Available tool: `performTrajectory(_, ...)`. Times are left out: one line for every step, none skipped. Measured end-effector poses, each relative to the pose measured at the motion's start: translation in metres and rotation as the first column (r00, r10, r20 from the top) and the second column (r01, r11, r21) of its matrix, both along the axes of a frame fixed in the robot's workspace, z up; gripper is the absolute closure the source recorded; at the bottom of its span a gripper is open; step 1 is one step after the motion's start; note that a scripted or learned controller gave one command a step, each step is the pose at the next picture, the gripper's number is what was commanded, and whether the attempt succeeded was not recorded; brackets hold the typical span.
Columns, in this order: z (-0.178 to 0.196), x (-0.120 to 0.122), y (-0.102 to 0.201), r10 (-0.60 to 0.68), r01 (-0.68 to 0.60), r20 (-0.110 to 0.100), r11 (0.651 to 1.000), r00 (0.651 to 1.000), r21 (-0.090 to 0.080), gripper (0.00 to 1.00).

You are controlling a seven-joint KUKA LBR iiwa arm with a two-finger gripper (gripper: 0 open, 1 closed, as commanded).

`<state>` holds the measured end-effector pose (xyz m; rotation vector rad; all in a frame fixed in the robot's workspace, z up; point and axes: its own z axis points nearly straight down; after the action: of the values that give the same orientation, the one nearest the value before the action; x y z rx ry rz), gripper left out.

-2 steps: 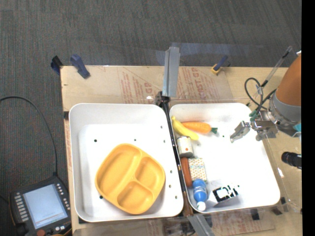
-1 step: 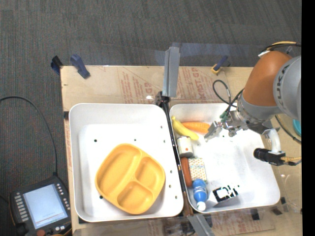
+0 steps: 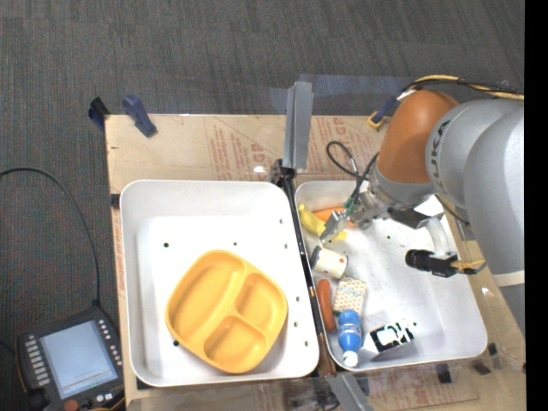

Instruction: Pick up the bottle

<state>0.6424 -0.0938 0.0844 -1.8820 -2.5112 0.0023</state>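
Cardboard-topped bench (image 3: 214, 139) carried both bins; the gripper (image 3: 336, 225) hovered in the right bin (image 3: 445, 315), fingers' state impossible to tell. Well below them lay the bottle (image 3: 348, 338).

The bench carries two white bins (image 3: 137, 229), one yellow divided plate (image 3: 227, 311), one blue-capped bottle (image 3: 348, 336) and one white cup (image 3: 330, 263).

Bottle (image 3: 348, 333) in right bin (image 3: 445, 336)

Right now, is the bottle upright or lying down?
Lying down. The bottle rests on its side on the right bin's floor near the front-left corner, blue body and white cap end both visible along its length.
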Motion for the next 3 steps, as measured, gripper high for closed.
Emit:
performTrajectory(0.005, -0.001, -0.001, -0.001, 0.001, -0.007, 1.000, 1.000, 0.002, 1.00)
performTrajectory(0.099, -0.046, 0.055, -0.104, 0.104, -0.004, 0.995, 0.995, -0.001, 1.00)
performTrajectory(0.098, -0.013, 0.044, -0.353, 0.353, -0.003, 0.935, 0.935, -0.004, 1.00)
